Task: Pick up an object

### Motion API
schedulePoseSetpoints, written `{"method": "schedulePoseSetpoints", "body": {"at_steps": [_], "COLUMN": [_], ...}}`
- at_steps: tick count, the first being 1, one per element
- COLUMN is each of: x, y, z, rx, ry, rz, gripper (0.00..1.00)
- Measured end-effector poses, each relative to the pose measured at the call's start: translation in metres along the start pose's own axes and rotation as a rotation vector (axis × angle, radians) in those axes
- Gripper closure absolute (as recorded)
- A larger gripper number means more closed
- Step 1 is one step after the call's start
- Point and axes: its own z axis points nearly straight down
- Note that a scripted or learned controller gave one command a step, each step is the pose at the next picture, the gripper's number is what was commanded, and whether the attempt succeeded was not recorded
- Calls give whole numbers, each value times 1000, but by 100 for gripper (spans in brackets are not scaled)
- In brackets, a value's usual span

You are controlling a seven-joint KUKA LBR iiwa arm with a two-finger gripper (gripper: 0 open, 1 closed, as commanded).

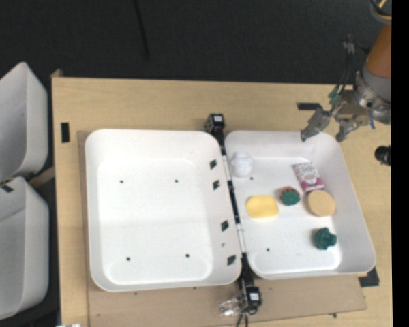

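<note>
The right bin (273,257) holds several small objects: a white crumpled ball (240,163), a pink packet (307,176), a yellow sponge-like piece (262,207), a small green-and-red object (290,197), a tan round disc (321,204) and a dark green object (324,238). My gripper (324,132) hangs above the bin's far right corner, well clear of the objects. Its two fingers are spread apart with nothing between them.
The left bin (150,210) sits beside the right one, joined by a hinge strip with black clips (226,203). White containers (13,182) stand off the bench at the left. The wooden bench top (191,101) runs behind the bins.
</note>
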Motion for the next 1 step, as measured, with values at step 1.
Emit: {"method": "schedulePoseSetpoints", "body": {"at_steps": [1], "x": [-28], "y": [-84], "z": [143], "rx": [13], "ry": [3], "rz": [7], "gripper": [0]}}
